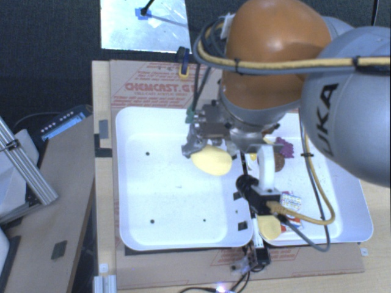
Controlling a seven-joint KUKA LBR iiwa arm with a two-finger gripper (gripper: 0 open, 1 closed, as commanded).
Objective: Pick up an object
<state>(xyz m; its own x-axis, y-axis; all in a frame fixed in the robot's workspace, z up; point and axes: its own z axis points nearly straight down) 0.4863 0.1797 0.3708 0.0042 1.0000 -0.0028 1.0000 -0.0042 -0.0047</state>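
My pincer [204, 146] hung over the left bin [153, 224], by its right edge, closed on a pale yellow lump [212, 161] held between the fingers. In the right bin [351, 224] lay a purple thing [283, 145], a small yellow round piece [269, 226] and a little packet [291, 201].

The cardboard sheet [153, 85] under the bins bears red print reading "CHEMCAST"; the smaller lines beneath are illegible. The arm housing [348, 121] carries black letters "UKA".
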